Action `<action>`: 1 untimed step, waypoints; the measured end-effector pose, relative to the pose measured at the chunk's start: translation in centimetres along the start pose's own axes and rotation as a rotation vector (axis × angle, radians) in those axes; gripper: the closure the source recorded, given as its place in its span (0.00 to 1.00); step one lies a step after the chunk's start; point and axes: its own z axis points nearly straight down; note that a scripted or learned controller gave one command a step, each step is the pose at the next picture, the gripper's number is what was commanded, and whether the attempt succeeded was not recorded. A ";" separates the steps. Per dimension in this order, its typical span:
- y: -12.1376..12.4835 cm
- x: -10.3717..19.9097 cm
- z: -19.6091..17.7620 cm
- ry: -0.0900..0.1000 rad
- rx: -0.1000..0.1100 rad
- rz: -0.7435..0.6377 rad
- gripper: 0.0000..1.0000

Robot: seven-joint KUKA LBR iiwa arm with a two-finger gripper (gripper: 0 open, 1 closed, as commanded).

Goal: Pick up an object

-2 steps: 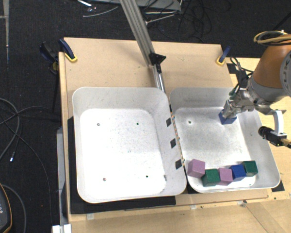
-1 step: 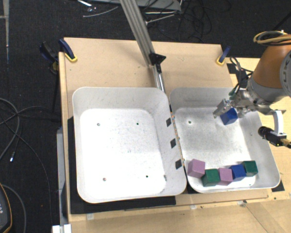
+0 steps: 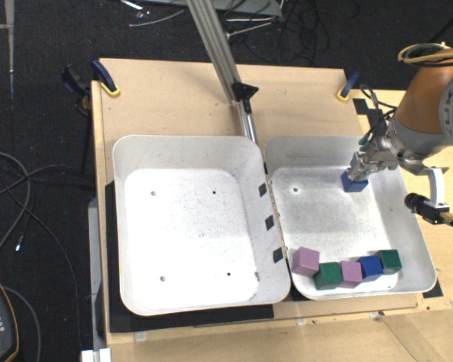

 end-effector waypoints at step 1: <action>0.0 0.0 0.1 0.000 0.001 0.000 0.00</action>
